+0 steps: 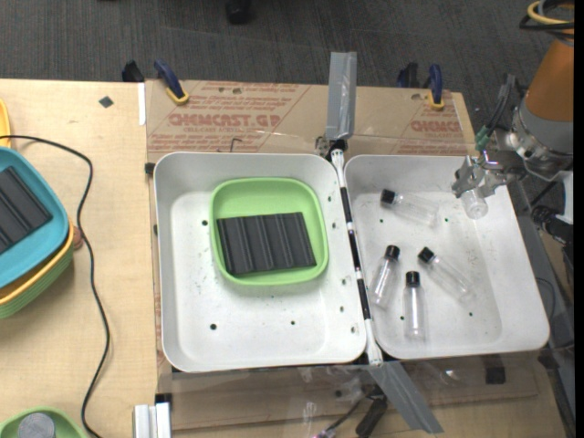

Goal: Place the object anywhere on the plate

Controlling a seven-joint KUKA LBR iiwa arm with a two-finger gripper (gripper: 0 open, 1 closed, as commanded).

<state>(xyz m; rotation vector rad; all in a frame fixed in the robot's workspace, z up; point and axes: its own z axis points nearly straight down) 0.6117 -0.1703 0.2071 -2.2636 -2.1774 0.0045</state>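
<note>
The green plate (pixel 268 233) sits in the left bin (pixel 182 272) and carries a black ridged insert (pixel 265 243). Several clear vials with black caps lie in the right bin (pixel 511 327): one (pixel 406 206) near the back and three toward the middle, such as the vial (pixel 414 304). My gripper (pixel 474 190) hangs over the right bin's back right corner, far from the plate. A clear vial (pixel 474 205) shows between its fingers, its end sticking out below them.
A cardboard sheet (pixel 237 112) is clamped behind the bins. A teal and green stack of dishes (pixel 27 235) and a black cable (pixel 91 272) lie on the wooden bench at the left. A metal divider (pixel 351 245) separates the two bins.
</note>
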